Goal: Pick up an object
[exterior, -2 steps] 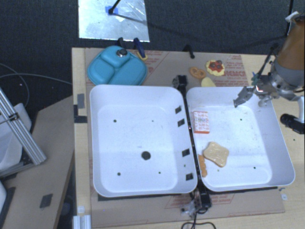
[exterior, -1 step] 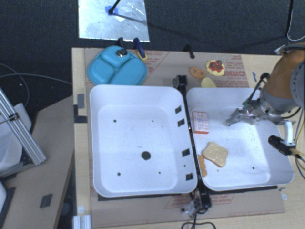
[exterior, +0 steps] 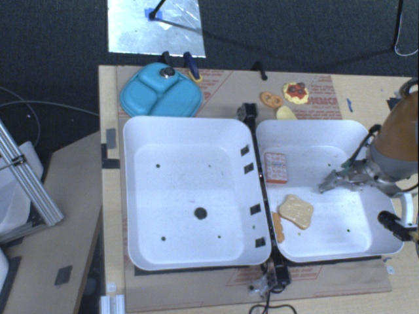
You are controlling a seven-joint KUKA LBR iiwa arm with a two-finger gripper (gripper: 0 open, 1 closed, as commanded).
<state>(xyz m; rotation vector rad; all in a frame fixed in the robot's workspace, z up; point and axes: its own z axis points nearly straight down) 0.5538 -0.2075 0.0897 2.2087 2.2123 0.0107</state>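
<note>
R bin [exterior: 353, 133]: 1 toast [exterior: 296, 211], 1 card [exterior: 275, 167], 1 stick [exterior: 277, 227]. Tool [exterior: 325, 186] beside toast; can't tell its state.

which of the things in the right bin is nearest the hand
The tan toast slice, lying just below-left of the hand. The red-and-white card and the thin stick by the divider lie farther off.

Toast [exterior: 296, 211] in right bin [exterior: 353, 135], card [exterior: 275, 167] behind it; left bin [exterior: 183, 126] beside.
</note>
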